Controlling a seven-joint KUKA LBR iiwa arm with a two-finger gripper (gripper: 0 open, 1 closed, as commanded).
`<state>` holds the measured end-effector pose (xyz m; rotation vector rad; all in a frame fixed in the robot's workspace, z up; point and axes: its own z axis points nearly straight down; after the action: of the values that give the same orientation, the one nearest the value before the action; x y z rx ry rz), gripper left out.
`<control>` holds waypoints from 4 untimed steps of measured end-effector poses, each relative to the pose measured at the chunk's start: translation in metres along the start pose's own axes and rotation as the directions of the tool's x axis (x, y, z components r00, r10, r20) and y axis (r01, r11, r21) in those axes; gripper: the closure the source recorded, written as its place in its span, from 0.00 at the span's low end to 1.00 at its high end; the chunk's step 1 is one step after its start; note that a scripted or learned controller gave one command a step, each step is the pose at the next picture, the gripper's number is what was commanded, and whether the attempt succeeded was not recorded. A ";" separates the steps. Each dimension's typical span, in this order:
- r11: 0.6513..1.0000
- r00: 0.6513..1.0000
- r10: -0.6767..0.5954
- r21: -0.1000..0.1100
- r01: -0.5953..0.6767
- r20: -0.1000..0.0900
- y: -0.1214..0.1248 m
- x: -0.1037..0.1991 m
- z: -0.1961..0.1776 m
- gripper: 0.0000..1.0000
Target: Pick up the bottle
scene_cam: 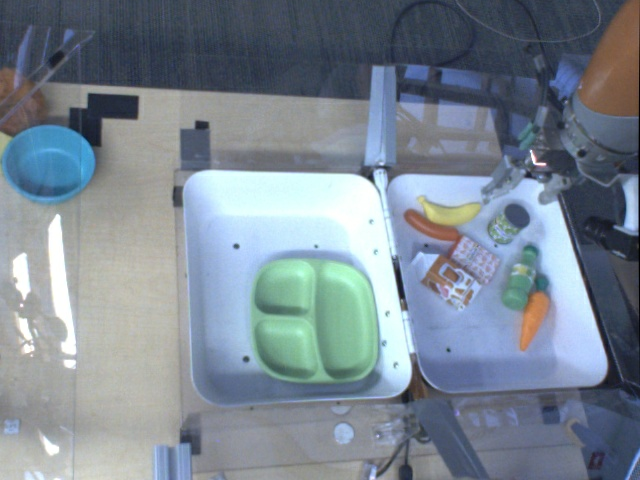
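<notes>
The green bottle [519, 279] is seen lying in the right bin [580, 368], touching the carrot [533, 320]. The gripper [524, 176], spread and unladen, should be centred over the bottle, clear of the carrot.

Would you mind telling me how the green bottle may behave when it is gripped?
The bottle looks round and lies flat, so it may roll. It touches the carrot, which might shift too. Its smooth sides look slippery.

I log a wooden bench [120, 298] bearing two white bins [205, 268], a blue bowl [48, 163], and black blocks [100, 113].
</notes>
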<state>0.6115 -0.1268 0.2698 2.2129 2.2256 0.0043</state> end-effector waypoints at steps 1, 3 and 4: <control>0.992 0.992 -0.123 -0.001 0.123 0.001 -0.040 -0.041 0.090 0.00; 0.983 0.983 0.185 -0.009 -0.185 -0.005 -0.003 -0.073 0.179 0.00; 0.984 0.984 0.180 -0.013 -0.180 -0.003 -0.001 -0.072 0.168 1.00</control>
<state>0.6111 -0.1989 0.1022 2.3996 2.0114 0.0215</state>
